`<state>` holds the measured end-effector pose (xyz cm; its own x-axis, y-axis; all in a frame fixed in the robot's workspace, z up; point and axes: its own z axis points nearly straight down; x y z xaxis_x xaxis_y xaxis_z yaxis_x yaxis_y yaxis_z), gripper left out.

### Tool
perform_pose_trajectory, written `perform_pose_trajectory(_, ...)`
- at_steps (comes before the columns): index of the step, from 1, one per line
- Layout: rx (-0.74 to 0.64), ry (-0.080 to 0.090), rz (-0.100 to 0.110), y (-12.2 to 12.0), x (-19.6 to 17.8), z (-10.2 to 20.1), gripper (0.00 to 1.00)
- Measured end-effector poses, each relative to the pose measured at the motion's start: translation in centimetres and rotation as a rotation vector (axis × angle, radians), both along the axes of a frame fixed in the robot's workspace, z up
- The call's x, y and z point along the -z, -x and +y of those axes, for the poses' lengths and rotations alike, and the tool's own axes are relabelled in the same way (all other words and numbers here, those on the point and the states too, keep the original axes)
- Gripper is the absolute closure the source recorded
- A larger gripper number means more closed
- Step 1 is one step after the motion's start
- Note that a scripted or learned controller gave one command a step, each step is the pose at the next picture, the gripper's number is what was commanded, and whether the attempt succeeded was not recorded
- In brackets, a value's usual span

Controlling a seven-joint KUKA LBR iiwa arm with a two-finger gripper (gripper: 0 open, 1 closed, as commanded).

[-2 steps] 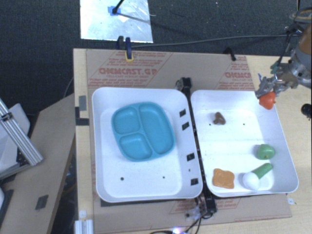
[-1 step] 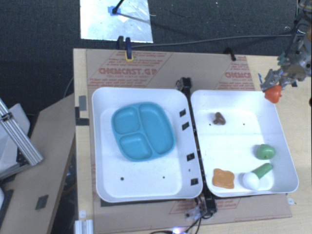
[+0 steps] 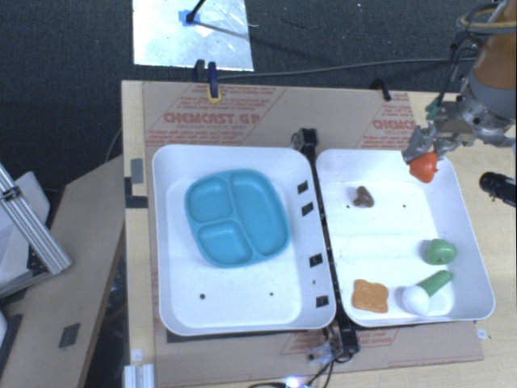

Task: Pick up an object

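My gripper (image 3: 423, 153) hangs over the far right corner of the right bin (image 3: 477, 253), shut on a small red-orange object (image 3: 423, 168) that sits between and just under its fingers. Lower in the same bin lie a small brown lump (image 3: 363, 196), a green round object (image 3: 439, 251), an orange flat piece (image 3: 371, 296), and a white ball with a green handle (image 3: 423, 293).
The left bin (image 3: 174, 297) holds a blue divided plate (image 3: 237, 217). Black clips run along the seam between the bins (image 3: 313, 208). A cable (image 3: 339, 69) crosses the back of the bench, and a metal rail (image 3: 28, 221) stands at the left.
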<state>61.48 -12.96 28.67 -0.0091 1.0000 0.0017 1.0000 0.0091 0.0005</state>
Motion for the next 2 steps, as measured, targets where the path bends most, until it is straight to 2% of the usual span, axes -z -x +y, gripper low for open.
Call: perform_pose_trajectory(2,-0.001,0.0,0.001,2.5,0.1,10.9,1.0)
